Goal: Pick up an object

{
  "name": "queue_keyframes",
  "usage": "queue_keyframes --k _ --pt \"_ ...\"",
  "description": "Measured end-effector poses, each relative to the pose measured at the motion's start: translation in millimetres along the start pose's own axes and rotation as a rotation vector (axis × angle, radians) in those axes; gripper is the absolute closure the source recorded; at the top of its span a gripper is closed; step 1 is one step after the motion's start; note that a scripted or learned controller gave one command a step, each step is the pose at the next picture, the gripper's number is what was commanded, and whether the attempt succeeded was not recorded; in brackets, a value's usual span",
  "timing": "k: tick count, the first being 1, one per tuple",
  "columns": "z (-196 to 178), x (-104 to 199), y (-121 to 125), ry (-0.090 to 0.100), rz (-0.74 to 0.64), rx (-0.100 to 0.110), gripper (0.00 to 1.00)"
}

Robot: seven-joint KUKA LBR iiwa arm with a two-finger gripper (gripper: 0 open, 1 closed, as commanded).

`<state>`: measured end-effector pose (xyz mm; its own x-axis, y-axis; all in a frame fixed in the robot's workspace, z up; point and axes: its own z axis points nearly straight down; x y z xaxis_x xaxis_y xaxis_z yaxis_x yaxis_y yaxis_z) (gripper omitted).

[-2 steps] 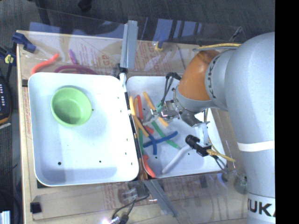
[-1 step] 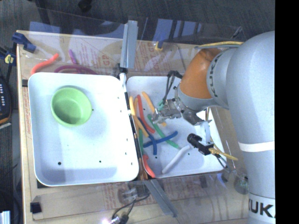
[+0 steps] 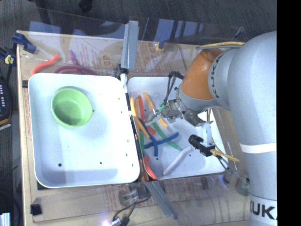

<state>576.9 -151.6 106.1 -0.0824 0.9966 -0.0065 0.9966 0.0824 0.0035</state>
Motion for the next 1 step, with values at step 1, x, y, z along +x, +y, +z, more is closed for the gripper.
queue_keyframes --k 1 --pt "-9.5 0.1 0.1 0.0 -0.003 0.001 1.0"
